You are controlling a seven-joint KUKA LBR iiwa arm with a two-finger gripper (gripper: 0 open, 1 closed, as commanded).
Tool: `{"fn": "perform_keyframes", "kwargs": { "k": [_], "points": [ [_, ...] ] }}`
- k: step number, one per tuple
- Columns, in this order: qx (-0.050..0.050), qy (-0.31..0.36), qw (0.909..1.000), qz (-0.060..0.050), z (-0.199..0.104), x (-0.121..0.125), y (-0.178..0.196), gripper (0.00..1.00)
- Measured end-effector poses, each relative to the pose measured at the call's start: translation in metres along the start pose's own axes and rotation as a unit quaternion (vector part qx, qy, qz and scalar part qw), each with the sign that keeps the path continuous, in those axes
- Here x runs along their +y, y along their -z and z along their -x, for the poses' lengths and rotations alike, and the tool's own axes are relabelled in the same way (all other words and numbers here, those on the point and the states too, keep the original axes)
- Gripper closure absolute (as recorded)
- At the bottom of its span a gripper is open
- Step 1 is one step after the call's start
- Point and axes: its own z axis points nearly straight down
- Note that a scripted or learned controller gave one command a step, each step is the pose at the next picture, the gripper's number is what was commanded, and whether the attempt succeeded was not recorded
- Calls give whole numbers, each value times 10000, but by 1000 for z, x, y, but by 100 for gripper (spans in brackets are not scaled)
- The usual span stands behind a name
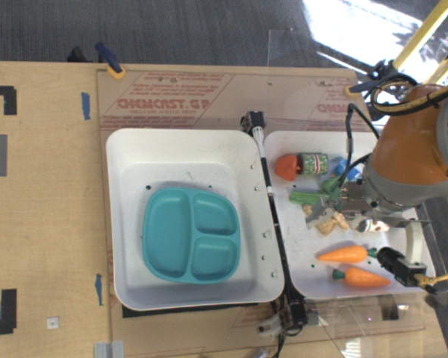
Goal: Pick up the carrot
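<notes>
looking down on two shallow white bins side by side: the left bin (119,200) carries a teal divided tray (191,234), the right bin (299,274) carries the clutter. the arm (411,148), grey with an orange band, reaches in over the right bin's far side. the gripper (352,213) sits low among small items at mid-bin; jaw opening cannot be told from this angle, and nothing is visibly held.

two carrots lie near the front of the right bin, well below the gripper: the upper carrot (343,255) and a lower carrot (364,277), just beside each other. both lie roughly left to right, long axis slightly tilted; the upper one tapers to the left with its green top at right.

judgement: likely light, rigid toy plastic, smooth and apt to roll. best taken across the thick middle, fingers square to the long axis
</notes>
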Motion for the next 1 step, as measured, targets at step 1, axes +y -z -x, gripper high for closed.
{"fn": "perform_keyframes", "kwargs": {
  "k": [1],
  "points": [
    [-5,1127,9936,54,56,-9,-88,0]
  ]
}}
